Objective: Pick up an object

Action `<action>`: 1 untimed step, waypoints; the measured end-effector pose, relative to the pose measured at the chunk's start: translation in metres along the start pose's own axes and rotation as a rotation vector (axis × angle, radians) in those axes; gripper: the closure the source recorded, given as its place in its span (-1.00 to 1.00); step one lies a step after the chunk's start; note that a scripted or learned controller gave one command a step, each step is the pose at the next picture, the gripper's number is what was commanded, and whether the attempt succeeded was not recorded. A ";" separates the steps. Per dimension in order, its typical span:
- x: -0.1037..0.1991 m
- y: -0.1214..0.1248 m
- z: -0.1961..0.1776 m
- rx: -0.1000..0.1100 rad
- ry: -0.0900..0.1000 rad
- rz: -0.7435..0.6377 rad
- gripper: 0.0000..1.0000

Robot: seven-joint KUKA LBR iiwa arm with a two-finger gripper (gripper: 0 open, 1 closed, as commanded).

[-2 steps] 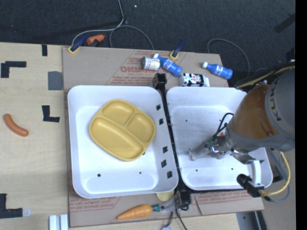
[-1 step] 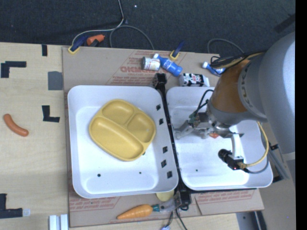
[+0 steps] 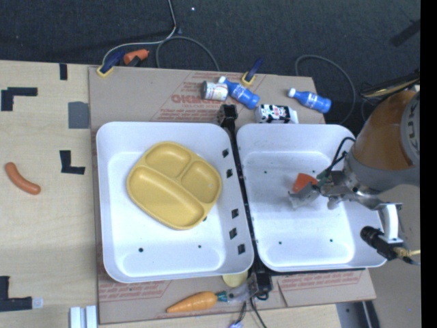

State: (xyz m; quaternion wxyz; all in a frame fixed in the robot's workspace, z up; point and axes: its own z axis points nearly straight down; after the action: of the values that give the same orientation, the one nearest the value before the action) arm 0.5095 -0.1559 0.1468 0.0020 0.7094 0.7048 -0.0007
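Camera view, looking down on 2 white bins side by side on cardboard. Arm (image 3: 389,142) comes in from frame right, grey w/ orange band, wrist over the right bin (image 3: 273,248). Gripper (image 3: 308,190) sits low in that bin's middle-right, pointing toward frame left. A small orange-red object (image 3: 302,181) lies right at the fingertips, touching or nearly so; can't tell whether it's betw. the fingers or just beside them, and can't tell if the tool is spread or pressed together, too small & blurred.

Left bin (image 3: 116,251) holds a yellow divided plate (image 3: 174,183), 3 compartments, lying tilted in the bin's centre.

Outside the bins: 2 blue bottles at upper centre, one (image 3: 244,94) just above the seam betw. bins, the other (image 3: 311,100) further right. A white-labelled bottle (image 3: 215,89) lies left of the first; a black/white small box (image 3: 276,113) sits at the right bin's top edge. Toy carrot (image 3: 192,302) at bottom centre, below the left bin. Toy sausage (image 3: 22,178) far left on the bench, well apart. Orange-handled clamp (image 3: 123,60) at the cardboard's upper-left corner.
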 end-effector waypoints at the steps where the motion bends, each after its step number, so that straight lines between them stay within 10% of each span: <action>1: -0.069 -0.024 0.064 0.001 0.003 -0.003 -1.00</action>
State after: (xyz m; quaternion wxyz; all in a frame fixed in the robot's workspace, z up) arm 0.4852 -0.2250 0.0830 0.0003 0.7084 0.7058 0.0000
